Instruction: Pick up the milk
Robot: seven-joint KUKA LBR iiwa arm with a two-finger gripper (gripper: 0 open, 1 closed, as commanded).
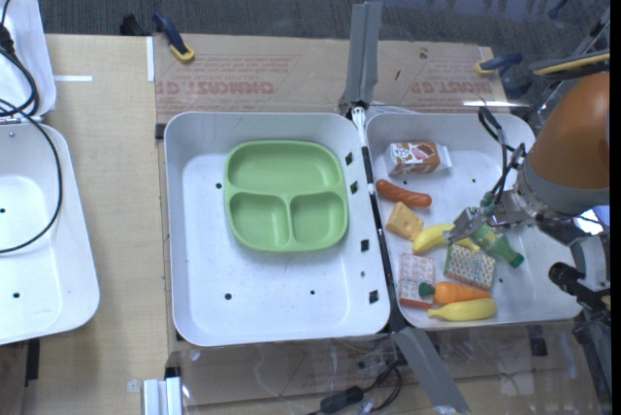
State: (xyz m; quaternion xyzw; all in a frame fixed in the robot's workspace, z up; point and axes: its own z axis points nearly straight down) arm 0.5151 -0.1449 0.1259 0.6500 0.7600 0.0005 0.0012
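Note:
The milk (419, 157) is a small white carton with a red and brown picture, lying on its side at the back of the right bin (456, 127). My gripper (473, 225) hangs low in the middle of that bin, to the right of the carton and nearer the front, well apart from it. It sits over a green bottle (502, 248) and a yellow-green box (470, 264). The grey arm with its orange band (574, 146) comes in from the right.
Around the gripper lie a red sausage (403, 194), a cheese wedge (404, 221), a banana (433, 236), a patterned box (417, 275), a carrot (458, 292) and a yellow fruit (464, 309). A green divided plate (287, 195) sits in the left bin (194, 239).

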